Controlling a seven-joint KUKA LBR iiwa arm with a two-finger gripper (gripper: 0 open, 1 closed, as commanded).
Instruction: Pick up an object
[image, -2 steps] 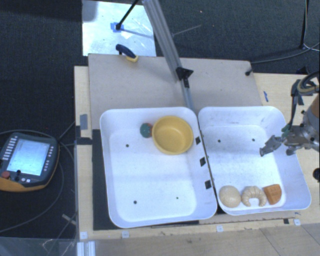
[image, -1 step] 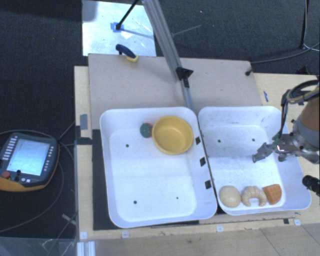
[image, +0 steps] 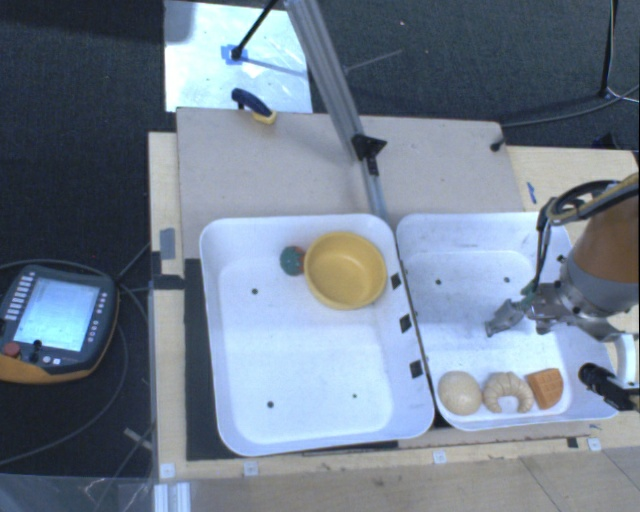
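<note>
My gripper (image: 503, 321) hovers in the right bin (image: 470, 240), near its middle right, with the grey arm and its orange band (image: 610, 250) coming in from the right. Below it, along the bin's front wall, lie a cream egg-shaped object (image: 460, 392), a pale croissant-shaped piece (image: 508, 391) and an orange-brown block (image: 546, 386). The gripper stands above and apart from all three, and I see nothing held in it. The left bin (image: 300, 400) holds a yellow bowl (image: 345, 269) at its back right, with a small dark teal ball (image: 291, 260) touching the bowl's left side.
A slanted metal pole (image: 340, 95) crosses the bench behind the bins and ends near the wall between them. A teach pendant (image: 52, 322) lies on the floor at the left. A blue and yellow clamp (image: 254, 104) sits at the board's back edge.
</note>
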